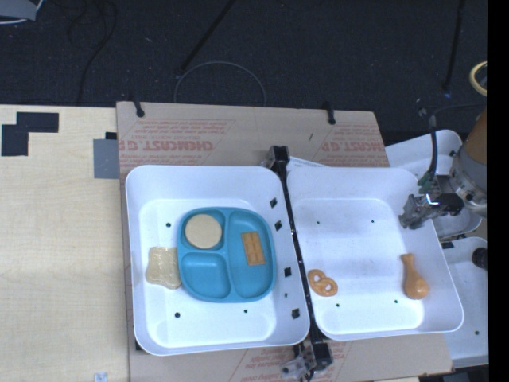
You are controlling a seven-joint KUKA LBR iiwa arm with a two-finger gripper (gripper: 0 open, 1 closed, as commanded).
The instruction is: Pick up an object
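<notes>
In the right bin (358,237) lie a small brown pretzel (322,283) near its left wall and a tan drumstick-shaped piece (413,277) near its right wall. My gripper (415,212) hangs at the right rim of that bin, above and behind the drumstick, apart from it. Nothing is visible between its fingers. The left bin (151,205) holds a blue divided plate (225,253) with a round cracker (203,231) and a brown wafer (253,248) on it. A pale slice of bread (164,267) lies just left of the plate.
Both bins rest on a cardboard sheet (246,138) on the bench. A black clip bar (288,237) runs between the bins. The arm's body (469,173) stands beyond the right bin's right rim. Pale wood bench (56,237) stretches to the left.
</notes>
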